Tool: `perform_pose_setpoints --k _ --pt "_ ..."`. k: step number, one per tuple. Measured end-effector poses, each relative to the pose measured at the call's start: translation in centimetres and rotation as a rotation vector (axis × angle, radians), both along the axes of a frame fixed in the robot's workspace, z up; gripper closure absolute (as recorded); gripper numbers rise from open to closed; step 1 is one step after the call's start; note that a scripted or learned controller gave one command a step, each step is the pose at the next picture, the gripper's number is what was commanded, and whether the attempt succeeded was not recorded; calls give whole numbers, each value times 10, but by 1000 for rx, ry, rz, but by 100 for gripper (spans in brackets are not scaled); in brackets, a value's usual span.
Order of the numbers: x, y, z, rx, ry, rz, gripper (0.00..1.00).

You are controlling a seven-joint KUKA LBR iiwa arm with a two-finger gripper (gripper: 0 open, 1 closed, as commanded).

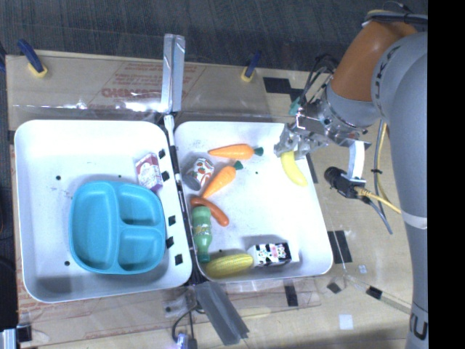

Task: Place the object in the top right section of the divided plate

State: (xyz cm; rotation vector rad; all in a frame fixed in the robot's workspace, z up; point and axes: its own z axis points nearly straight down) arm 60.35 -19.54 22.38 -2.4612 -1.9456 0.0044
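My gripper (pixel 288 145) hangs over the far right corner of the right bin (pixel 251 131). A yellow banana (pixel 294 169) sticks out below it, its upper end pinched between the shut fingers and its lower end overlapping the bin's right rim. The blue divided plate (pixel 94 231) lies in the left bin (pixel 43 151), far to the gripper's left, and nothing lies in its sections.
A small dark red packet (pixel 148 171) lies just behind the plate. The right bin holds two carrots (pixel 231 151) (pixel 219 180), a round patterned toy (pixel 201 170), a red sausage (pixel 212 211), a green bottle (pixel 201 240), a yellow-green vegetable (pixel 228 264) and a black-and-white box (pixel 272 254).
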Motion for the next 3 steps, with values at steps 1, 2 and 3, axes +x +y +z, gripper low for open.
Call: perform_pose_setpoints --k 1,2,3 --pt "0 0 0 0 0 0 0" --pt "1 1 10 0 1 9 100" --pt "-23 75 7 -1 0 -54 100"
